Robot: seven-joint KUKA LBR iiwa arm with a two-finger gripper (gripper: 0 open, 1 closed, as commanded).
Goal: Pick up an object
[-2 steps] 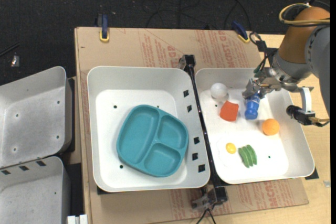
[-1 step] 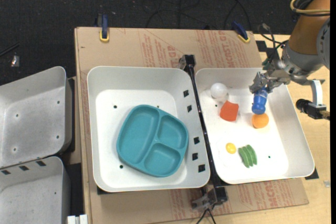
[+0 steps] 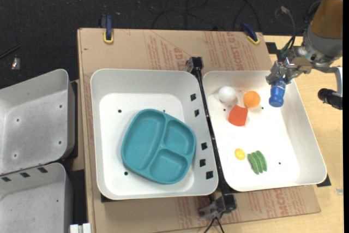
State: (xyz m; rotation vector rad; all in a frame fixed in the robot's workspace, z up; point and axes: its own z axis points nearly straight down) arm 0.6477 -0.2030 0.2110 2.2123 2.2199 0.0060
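Camera view, looking down at a slant, shows my fingers point(image 3: 280, 80) over the far right corner of the right white plastic bin point(image 3: 305, 133), with a small blue cylindrical object point(image 3: 277, 95) hanging just below them. The blue piece seems to sit between my fingertips, closed around its top, but the spot is small and partly hidden by the wrist hardware, so I judge that grip as likely, not certain.

What worries me is the hold itself. If I have only pinched the upper end, the blue cylinder could swing or slip out as I rise, and it would drop back toward the bin's far rim, perhaps bouncing over the wall onto the brown cardboard counter point(image 3: 142, 49). I am also close to that rim, so a sideways drift could knock my fingers against it.

Other candidates lie near in the same bin: an orange ball point(image 3: 251, 99) just beside the blue cylinder, a white ball point(image 3: 227, 95), a red-orange block point(image 3: 238, 115), a small yellow piece point(image 3: 239, 154) and a green ridged pod-like toy point(image 3: 257, 162) toward the near side. The left white bin point(image 3: 103, 90) carries a teal divided plate point(image 3: 158, 145).

My grey arm, with its orange band point(image 3: 329, 13), enters from the right edge and angles down and inward, wrist bent toward the bin corner.
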